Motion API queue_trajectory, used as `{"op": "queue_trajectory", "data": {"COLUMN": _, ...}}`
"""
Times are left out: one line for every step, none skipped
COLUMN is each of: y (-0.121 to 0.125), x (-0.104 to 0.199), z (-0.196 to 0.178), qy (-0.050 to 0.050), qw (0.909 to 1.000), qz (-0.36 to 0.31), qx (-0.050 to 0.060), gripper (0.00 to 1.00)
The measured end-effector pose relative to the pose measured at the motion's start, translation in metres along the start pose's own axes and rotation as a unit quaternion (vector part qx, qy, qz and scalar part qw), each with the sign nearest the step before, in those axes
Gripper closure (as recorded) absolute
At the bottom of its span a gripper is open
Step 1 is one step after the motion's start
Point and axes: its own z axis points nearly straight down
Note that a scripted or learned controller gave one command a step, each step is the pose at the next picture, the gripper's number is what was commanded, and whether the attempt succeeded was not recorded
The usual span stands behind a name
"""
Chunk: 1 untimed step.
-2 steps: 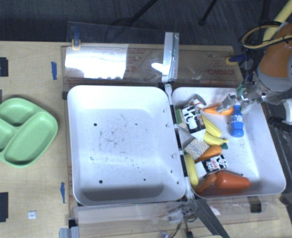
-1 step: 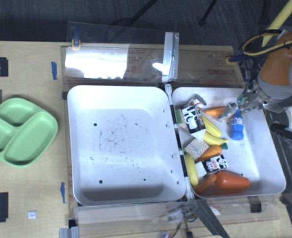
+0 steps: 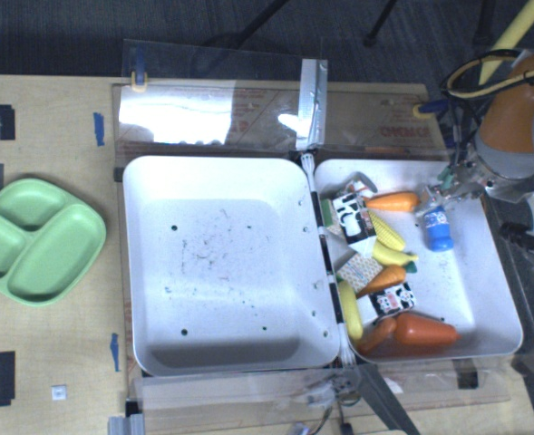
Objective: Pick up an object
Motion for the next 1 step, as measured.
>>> {"op": "queue_trajectory", "data": {"y": 0.0123, "x": 0.0659, "z": -0.0817, "qy": -0.001, "qw": 0.9998, "qz": 0.022, "qx": 0.004, "gripper": 1.00}}
